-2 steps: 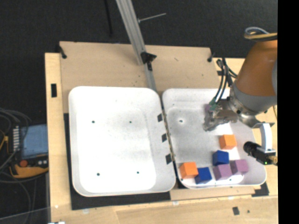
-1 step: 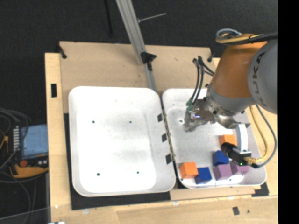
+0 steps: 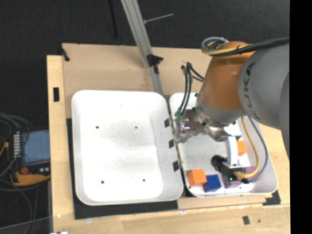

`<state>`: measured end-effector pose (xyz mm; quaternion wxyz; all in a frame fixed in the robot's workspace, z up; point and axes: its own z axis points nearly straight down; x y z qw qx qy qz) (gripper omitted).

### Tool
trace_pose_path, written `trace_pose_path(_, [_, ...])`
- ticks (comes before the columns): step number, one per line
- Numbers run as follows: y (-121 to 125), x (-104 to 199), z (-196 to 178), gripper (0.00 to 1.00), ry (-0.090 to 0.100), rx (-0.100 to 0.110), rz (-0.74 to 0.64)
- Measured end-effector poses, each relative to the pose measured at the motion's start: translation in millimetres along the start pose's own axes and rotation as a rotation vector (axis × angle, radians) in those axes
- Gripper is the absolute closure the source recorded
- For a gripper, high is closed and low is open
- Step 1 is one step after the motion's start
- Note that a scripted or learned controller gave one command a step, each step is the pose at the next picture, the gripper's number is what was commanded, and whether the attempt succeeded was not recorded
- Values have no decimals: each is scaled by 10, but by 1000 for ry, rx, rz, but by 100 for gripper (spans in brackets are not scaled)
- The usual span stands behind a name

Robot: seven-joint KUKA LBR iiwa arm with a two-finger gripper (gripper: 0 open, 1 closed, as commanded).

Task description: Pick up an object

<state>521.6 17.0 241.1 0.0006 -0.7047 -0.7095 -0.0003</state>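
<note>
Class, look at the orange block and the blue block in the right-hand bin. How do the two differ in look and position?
The orange block is orange and looks slightly larger; the blue block is blue and looks smaller. The orange block lies nearer the left bin; the blue block sits closer to the right bin's front rim. Both are boxy and rest side by side.

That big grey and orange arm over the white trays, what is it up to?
The arm is a robot meant to pick an object out of a bin. It reaches in from the right and hangs over the right bin, covering much of it. Near that bin's front edge lie an orange block, a blue block and a purple piece. Its gripper is hidden under the wrist, so I cannot tell whether it holds anything. The left bin sits beside it.
</note>
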Motion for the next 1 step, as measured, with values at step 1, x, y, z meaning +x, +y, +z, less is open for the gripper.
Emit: trace_pose_path(1, [3,587,98,100,0,3,-1])
